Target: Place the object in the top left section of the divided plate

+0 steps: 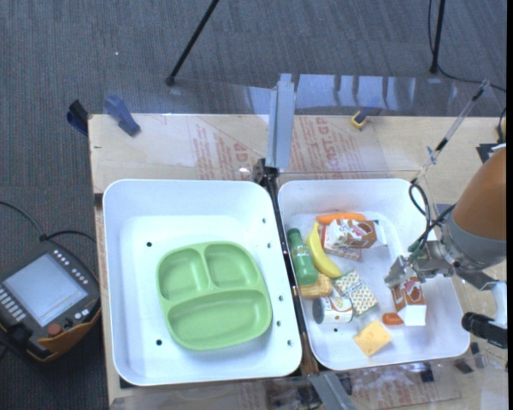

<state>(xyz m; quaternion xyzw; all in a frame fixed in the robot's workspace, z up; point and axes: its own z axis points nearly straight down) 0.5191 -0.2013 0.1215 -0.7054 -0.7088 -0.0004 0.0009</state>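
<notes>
A light green divided plate (pixel 161 285) lies in the left bin (pixel 128 229), with two small sections at the top and one wide section below. Its top left section (pixel 185 274) has nothing in it. My gripper (pixel 408 272) hangs over the right side of the right bin (pixel 385 190). It sits right above a small red and white carton (pixel 409 302), whose top end it touches or covers. I cannot make out whether it has hold of the carton.
The right bin holds several toy foods: a green bottle (pixel 303 258), a banana (pixel 323 260), a red and white box (pixel 347 237), a patterned carton (pixel 357 292), a can (pixel 335 309) and a yellow cheese wedge (pixel 373 339). A teach pendant (pixel 38 297) lies left of the bench.
</notes>
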